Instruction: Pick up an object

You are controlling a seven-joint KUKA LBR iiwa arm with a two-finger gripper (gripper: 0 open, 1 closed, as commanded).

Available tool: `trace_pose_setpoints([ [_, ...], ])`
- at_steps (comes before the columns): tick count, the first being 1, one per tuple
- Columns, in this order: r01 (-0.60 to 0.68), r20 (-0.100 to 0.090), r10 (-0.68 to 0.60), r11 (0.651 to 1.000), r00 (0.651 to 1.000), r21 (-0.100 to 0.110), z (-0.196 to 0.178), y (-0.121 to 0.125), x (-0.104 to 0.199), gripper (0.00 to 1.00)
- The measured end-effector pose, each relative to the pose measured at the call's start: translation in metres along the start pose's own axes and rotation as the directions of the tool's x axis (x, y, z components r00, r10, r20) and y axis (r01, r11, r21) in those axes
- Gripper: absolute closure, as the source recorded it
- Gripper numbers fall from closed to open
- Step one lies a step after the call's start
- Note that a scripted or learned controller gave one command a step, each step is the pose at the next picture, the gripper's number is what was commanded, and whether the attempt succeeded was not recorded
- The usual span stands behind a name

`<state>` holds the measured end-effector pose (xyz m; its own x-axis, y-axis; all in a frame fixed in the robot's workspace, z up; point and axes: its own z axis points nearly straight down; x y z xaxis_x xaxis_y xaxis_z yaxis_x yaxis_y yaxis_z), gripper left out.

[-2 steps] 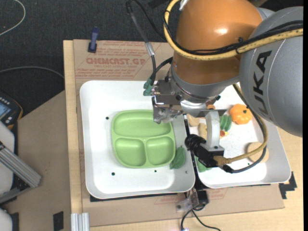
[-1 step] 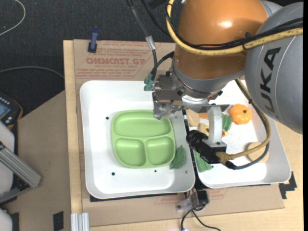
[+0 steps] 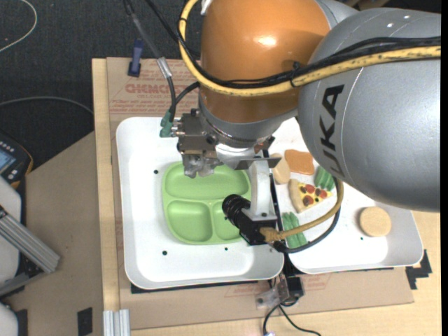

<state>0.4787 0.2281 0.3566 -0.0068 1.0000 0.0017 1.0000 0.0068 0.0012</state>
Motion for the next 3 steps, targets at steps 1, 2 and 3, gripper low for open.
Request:
trace_pose_setpoints([
  [1,-0.012,0.001,0.012,1.000,1.000,-0.005,-0.038,0.007,-0.049,1.00],
  [2,-0.018,0.007,0.018,1.000,1.000,0.013,0.060,-0.002,-0.134,1.00],
  [3,-0.017,0.005,0.017,1.000,1.000,0.009,0.112,0.016,-0.213,1.00],
])
